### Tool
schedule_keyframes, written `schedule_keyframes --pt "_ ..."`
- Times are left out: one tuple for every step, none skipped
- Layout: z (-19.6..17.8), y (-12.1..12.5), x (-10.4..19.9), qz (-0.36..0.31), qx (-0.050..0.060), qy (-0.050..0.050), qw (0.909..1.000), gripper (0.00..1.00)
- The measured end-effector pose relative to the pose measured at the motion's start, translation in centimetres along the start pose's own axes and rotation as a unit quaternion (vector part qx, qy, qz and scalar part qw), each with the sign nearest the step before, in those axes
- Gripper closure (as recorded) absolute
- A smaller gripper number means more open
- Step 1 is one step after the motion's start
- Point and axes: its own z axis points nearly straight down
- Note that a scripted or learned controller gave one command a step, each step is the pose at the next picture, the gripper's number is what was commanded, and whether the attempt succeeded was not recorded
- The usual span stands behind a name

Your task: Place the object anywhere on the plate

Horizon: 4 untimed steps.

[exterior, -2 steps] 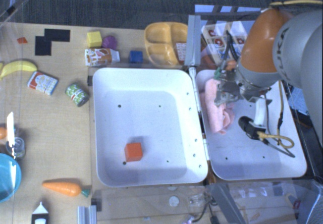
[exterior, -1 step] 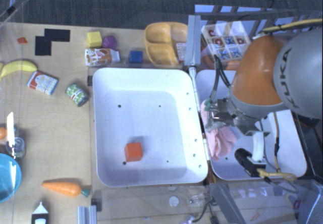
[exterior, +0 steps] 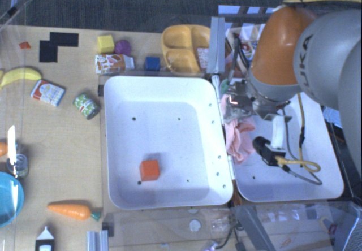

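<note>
- Arm (exterior: 317,46): grey with an orange band, reaching in from the right and hanging over the right bin (exterior: 328,182).
- Claw (exterior: 236,106): low over the right bin's left edge, just above the pink cloth (exterior: 240,138). The wrist hides it, so whether it is wide, narrow or holding anything cannot be told.
- Pink cloth: crumpled against the right bin's left wall, beside the rim shared with the left bin (exterior: 169,89). Whether the claw touches it cannot be told.
- Yellow divided plate (exterior: 184,46): on the worktop (exterior: 62,154) behind the left bin, just beside the back left corner of the right bin and well apart from the cloth.
- Orange cube (exterior: 150,169): alone on the floor of the left bin, towards its front left.
- Behind the left bin, left of the plate: blue cube (exterior: 151,63), printed carton (exterior: 115,63), purple ball (exterior: 123,47), yellow cube (exterior: 105,43).
- Further left on the worktop: black L-shaped block (exterior: 56,45), banana (exterior: 20,76), small carton (exterior: 48,92), green can (exterior: 86,105).
- Front left: carrot (exterior: 70,210) on the worktop, and a blue dish (exterior: 8,202) cut off by the left edge.
</note>
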Motion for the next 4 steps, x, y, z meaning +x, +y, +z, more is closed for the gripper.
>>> schedule_keyframes --pt "2.0 -5.5 6.8 -0.077 0.002 0.0 0.997 1.0" --pt "11.9 -5.5 15.3 -0.03 0.002 0.0 0.9996 1.0" --pt "6.5 -2.1 11.9 -0.086 0.001 0.0 0.9963 1.0" --pt "10.9 -1.5 15.2 -0.186 0.003 0.0 0.9825 1.0"
